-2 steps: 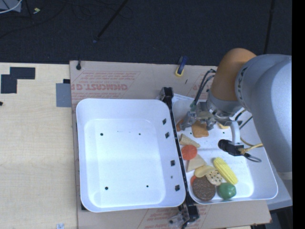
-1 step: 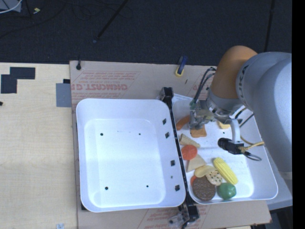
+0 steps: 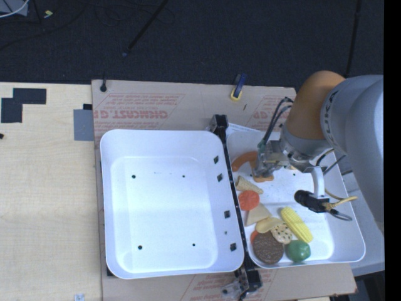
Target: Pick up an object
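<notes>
Arm [image 3: 326, 118] over right bin [image 3: 351, 243], toys crowd its left edge

One fixed overhead camera slants down across both bins [image 3: 113, 168].

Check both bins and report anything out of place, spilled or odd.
Nothing looks spilled or damaged. The toy foods, among them the corn cob, green ball and brown disc, all lie heaped inside the right bin. The hand is over an orange piece at that bin's far end.
</notes>
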Motion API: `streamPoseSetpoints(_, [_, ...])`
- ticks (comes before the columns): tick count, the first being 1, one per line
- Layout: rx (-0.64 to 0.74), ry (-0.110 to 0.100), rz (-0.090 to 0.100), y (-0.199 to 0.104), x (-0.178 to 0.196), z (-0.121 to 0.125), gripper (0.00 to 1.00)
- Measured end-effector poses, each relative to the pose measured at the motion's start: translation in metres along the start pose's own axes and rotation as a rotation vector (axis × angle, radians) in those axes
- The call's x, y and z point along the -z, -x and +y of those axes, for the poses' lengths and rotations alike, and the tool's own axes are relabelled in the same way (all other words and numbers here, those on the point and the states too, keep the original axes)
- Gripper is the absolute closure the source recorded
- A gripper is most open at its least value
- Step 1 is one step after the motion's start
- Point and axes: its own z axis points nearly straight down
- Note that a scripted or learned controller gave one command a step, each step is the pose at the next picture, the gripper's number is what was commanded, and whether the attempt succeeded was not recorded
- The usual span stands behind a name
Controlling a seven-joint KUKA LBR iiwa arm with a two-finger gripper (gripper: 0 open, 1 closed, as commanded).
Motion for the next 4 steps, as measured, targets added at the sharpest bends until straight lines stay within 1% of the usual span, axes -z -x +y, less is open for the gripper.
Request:
streamPoseSetpoints(1, [0.002, -0.005, -0.001, -0.025, 0.038, 0.010, 1.00])
streamPoseSetpoints(2, [-0.002, -0.007, 0.000, -0.015, 0.108, -0.041, 1.00])
streamPoseSetpoints(3, [0.000, -0.012, 0.000, -0.017, 0.036, -0.043, 1.00])
streamPoseSetpoints(4, [-0.002, -0.008, 0.000, -0.016, 0.039, -0.043, 0.00])
